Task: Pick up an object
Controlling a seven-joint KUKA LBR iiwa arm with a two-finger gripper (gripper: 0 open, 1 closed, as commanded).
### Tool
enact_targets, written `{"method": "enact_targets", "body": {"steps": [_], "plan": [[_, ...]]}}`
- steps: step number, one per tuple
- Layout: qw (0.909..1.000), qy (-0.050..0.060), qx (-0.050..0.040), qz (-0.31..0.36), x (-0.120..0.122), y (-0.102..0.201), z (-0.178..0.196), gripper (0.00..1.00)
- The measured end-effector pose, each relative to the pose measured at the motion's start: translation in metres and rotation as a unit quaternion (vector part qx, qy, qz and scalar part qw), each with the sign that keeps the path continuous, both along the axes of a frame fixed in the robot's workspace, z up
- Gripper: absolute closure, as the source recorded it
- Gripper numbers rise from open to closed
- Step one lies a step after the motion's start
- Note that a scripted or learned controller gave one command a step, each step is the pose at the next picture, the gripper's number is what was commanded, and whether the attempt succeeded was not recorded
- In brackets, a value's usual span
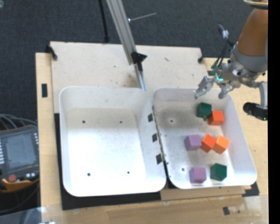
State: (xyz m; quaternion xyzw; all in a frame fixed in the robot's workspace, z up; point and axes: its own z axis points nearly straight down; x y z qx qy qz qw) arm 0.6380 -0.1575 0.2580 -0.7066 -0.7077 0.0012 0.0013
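Note:
My gripper [211, 92] hangs over the far rim of the right bin [177, 125], open, with nothing between its two fingers. Just below it lie a dark green block [204, 109] and an orange block [216, 117], touching each other. Further toward the front sit a purple block [192, 142], a red-orange block [208, 142] and a lighter orange block [220, 144] in a row. At the near edge are another purple block [197, 174] and a green block [218, 171].
The left bin [107, 139] sits beside the right one, sharing a raised middle rim. A slanted metal pole [123, 31] rises from behind the bins. A teach pendant [16, 155] lies off the bench at the left.

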Motion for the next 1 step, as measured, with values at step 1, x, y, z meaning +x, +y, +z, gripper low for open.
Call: {"method": "enact_targets", "body": {"steps": [1], "plan": [[1.0,-0.002,-0.0012,0.001,0.0007,-0.0004,0.0028,0.0]]}}
